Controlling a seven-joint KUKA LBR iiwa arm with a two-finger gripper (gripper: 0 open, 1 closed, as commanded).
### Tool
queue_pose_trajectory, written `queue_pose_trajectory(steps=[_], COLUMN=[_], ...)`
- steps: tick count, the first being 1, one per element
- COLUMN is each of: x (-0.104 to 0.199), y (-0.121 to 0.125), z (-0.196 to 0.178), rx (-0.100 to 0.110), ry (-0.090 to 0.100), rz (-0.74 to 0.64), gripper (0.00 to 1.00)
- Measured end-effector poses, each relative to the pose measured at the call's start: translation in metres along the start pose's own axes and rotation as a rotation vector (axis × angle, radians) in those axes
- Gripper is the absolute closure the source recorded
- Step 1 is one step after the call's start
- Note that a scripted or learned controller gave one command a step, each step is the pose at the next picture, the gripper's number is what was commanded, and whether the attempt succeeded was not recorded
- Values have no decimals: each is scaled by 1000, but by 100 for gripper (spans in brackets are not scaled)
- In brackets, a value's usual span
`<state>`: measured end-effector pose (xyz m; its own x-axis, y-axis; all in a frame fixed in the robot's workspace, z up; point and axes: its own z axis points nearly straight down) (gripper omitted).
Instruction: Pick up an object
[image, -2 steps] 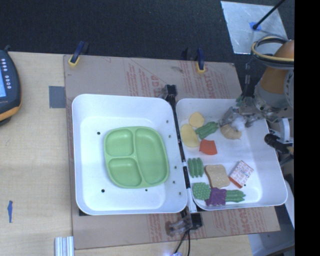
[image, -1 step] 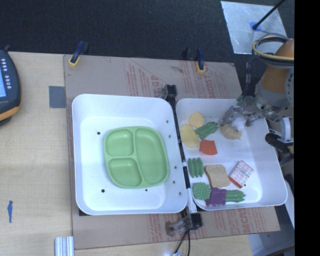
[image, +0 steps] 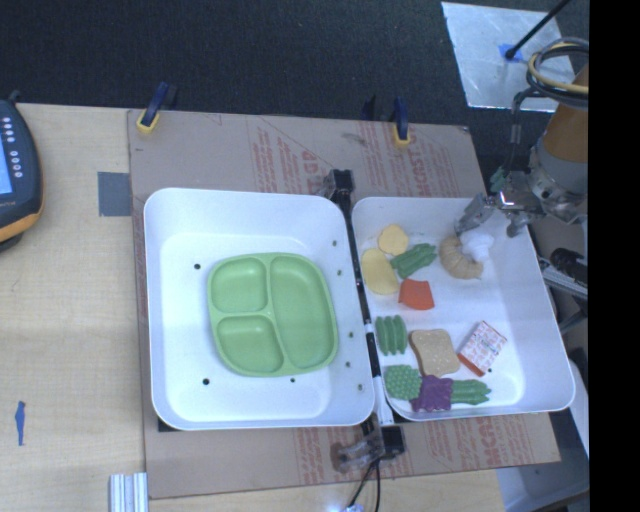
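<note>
The right bin (image: 545, 310) holds several toy foods. A tan round piece (image: 458, 260) lies at its far side with a white lump (image: 481, 243) against it. My gripper (image: 493, 215) hangs over the bin's far right corner, just above and behind the white lump. Further left are two yellow slices (image: 393, 239) (image: 378, 271), a green pod (image: 414, 259) and a red-orange wedge (image: 417, 294). Nearer the front lie green beans (image: 391, 334), a bread slice (image: 435, 350), a red-and-white packet (image: 483, 347), a purple piece (image: 435, 394) and green leafy pieces (image: 402, 380).
The left bin (image: 170, 300) holds a green divided plate (image: 272, 314). Both bins rest on a cardboard sheet (image: 250, 150) held by clamps at the back edge. A black and orange pendant (image: 15, 165) lies at the far left of the bench.
</note>
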<state>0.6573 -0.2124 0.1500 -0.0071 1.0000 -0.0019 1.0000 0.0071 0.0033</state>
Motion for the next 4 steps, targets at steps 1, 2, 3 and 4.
queue_pose_trajectory(steps=[1, 2, 3, 4], x=[83, 118, 111, 116], y=[-39, -103, -63, -92], z=[21, 37, 59, 58], rx=[13, 16, 4, 11], ry=[5, 5, 1, 2], rz=[-3, 2, 0, 4], gripper=[0, 0, 0, 0])
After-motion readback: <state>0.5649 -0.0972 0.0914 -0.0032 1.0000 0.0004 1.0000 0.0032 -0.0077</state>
